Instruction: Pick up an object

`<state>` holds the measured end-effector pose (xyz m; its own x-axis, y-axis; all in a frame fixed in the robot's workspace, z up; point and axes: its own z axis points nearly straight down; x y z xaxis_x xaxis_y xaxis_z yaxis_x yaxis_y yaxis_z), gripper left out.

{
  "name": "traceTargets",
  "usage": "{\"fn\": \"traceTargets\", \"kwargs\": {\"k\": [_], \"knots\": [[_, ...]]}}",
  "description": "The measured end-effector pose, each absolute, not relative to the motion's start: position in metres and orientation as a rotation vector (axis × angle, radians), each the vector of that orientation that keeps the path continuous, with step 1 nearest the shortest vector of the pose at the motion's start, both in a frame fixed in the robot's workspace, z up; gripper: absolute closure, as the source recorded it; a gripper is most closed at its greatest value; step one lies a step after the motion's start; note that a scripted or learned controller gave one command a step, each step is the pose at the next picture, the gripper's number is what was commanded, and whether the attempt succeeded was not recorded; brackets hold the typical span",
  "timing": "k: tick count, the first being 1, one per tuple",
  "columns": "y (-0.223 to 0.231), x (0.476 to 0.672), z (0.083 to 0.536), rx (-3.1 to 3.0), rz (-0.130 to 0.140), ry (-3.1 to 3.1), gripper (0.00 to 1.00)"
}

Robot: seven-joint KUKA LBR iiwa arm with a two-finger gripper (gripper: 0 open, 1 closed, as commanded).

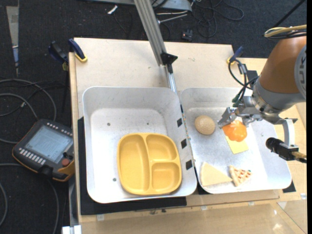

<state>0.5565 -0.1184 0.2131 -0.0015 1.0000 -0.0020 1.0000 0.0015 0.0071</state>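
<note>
My gripper hangs over the right bin, reaching in from the right. Directly under it, touching or nearly touching it, is an orange rounded object that rests partly on a flat yellow slice. To the gripper's left lies a round beige bread roll. Near the bin's front edge are a pale cream wedge and a small pizza slice. The gripper body hides whether the orange object is held.
The left bin holds a yellow divided plate towards its front right. A metal pole slants down to the ridge between the bins. A teach pendant lies on the floor at the left.
</note>
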Motion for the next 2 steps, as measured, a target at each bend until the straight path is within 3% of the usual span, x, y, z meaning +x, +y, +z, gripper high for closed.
{"fn": "traceTargets", "kwargs": {"k": [1, 2], "knots": [[-0.118, 0.557, 0.219, 2.219, 0.001, 2.222, 1.00], [-0.069, 0.567, 0.220, 2.213, 0.003, 2.231, 1.00]]}}
